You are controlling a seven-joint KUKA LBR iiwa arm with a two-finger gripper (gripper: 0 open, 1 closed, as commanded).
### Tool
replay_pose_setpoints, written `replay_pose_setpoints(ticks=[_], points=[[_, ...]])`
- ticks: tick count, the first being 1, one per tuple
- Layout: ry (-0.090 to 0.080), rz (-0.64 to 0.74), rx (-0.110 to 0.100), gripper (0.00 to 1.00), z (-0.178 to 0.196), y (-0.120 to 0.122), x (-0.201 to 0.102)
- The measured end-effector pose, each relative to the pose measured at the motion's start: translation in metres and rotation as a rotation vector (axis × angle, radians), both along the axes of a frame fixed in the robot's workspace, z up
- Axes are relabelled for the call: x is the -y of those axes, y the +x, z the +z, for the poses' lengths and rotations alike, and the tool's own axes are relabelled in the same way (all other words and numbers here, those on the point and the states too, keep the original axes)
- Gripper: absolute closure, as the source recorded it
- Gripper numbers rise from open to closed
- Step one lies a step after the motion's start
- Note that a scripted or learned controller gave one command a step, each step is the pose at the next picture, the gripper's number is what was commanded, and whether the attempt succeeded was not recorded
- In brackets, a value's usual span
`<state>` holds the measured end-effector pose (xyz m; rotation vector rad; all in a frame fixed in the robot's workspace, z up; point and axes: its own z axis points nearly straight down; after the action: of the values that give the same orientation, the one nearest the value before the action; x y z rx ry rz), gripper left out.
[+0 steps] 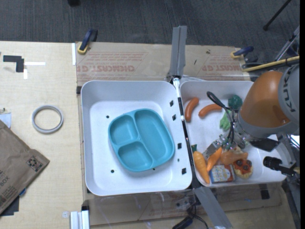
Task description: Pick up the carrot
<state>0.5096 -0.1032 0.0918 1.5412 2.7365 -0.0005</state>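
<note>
White right bin (209, 87): carrot (213, 158), sausages (191, 108).

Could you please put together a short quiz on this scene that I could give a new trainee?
1. True or false: the blue divided plate lies in the same bin as the carrot.
2. Which item lies against the right bin's left wall, near its front corner?
A. yellow-orange banana-like piece
B. green leafy toy
C. roll of tape
3. Fill in: two sausage-like pieces lie toward the ____ of the right bin.

Key
1. False: the plate is in the left bin; the carrot is in the right bin, beside the gripper.
2. A.
3. Back.
</note>
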Motion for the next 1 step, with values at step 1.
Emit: replay_pose_setpoints(ticks=[1], points=[[0.0, -0.003, 0.002, 1.0, 0.009, 0.0008, 0.0006]])
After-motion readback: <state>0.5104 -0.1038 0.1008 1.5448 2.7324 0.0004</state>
